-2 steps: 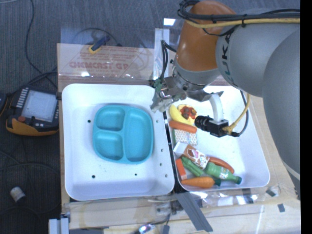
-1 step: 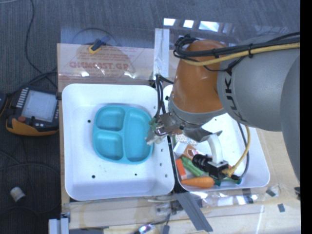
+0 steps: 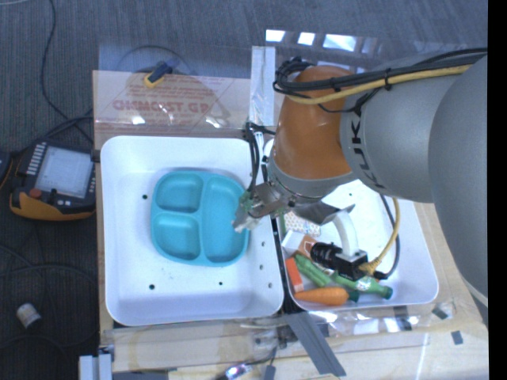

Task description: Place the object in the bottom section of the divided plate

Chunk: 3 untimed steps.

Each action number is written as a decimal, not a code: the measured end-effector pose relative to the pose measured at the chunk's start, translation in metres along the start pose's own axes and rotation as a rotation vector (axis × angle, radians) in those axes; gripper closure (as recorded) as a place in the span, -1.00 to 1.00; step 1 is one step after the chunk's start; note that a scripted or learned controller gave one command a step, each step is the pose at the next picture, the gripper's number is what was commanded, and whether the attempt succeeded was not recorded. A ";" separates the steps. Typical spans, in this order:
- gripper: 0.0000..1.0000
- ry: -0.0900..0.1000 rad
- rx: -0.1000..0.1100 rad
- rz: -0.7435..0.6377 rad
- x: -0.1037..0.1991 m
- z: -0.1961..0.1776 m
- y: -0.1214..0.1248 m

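Blue divided plate (image 3: pixel 186 216), tool (image 3: pixel 248 212) at its right rim

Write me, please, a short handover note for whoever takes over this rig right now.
Gripper: low over the right rim of the blue divided plate, which sits in the left bin. I cannot tell whether it carries anything.
Other things: an orange piece and green pieces lie in the right bin.
Done: no object has been set on the plate yet.
Left: place the object in the plate's bottom section, then withdraw.
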State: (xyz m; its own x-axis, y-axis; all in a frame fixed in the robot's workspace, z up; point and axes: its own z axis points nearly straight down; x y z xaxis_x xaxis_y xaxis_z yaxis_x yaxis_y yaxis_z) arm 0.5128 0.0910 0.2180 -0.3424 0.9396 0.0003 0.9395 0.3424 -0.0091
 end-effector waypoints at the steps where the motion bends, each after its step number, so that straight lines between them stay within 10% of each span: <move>1: 1.00 0.001 0.001 0.171 0.034 0.035 -0.020; 2: -1.00 0.001 0.001 0.172 0.033 0.035 -0.020; 3: -1.00 0.001 0.001 0.172 0.033 0.035 -0.020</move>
State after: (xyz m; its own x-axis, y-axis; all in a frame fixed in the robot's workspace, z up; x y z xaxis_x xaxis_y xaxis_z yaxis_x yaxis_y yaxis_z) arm 0.4823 0.1153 0.1832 -0.1768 0.9842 -0.0004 0.9842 0.1768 -0.0102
